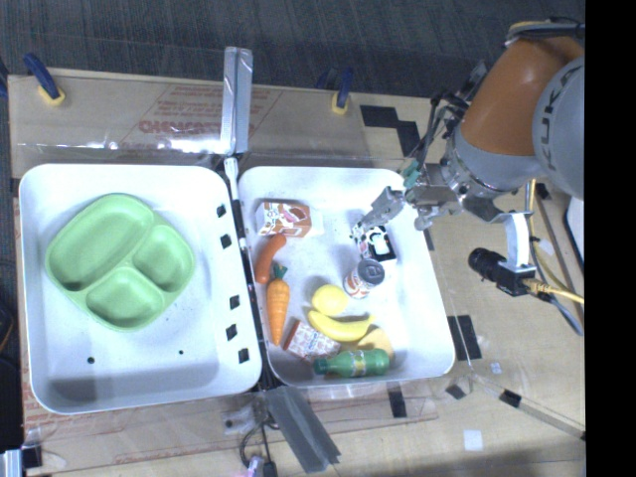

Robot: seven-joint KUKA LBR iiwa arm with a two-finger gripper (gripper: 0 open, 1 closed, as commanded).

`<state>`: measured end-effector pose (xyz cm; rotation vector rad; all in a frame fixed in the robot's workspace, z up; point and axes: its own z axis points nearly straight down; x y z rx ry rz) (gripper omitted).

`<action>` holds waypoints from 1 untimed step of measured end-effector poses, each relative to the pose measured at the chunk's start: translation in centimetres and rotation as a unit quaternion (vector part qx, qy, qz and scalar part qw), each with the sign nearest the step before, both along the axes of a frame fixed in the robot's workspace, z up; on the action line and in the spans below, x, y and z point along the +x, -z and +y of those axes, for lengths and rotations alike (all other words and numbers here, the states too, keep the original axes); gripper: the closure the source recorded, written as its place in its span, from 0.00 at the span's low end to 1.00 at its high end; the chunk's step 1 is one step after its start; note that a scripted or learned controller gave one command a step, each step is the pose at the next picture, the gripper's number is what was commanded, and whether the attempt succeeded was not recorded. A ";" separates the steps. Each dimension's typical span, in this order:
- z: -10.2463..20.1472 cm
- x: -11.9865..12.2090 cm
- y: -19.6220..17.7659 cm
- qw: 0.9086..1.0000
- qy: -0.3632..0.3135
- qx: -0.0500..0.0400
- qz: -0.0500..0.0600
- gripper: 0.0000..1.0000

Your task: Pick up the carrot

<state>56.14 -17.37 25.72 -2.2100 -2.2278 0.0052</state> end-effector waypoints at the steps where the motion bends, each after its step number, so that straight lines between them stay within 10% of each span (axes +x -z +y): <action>1: -0.9 -0.7 0.9 1.000 -0.010 0.000 0.000 0.00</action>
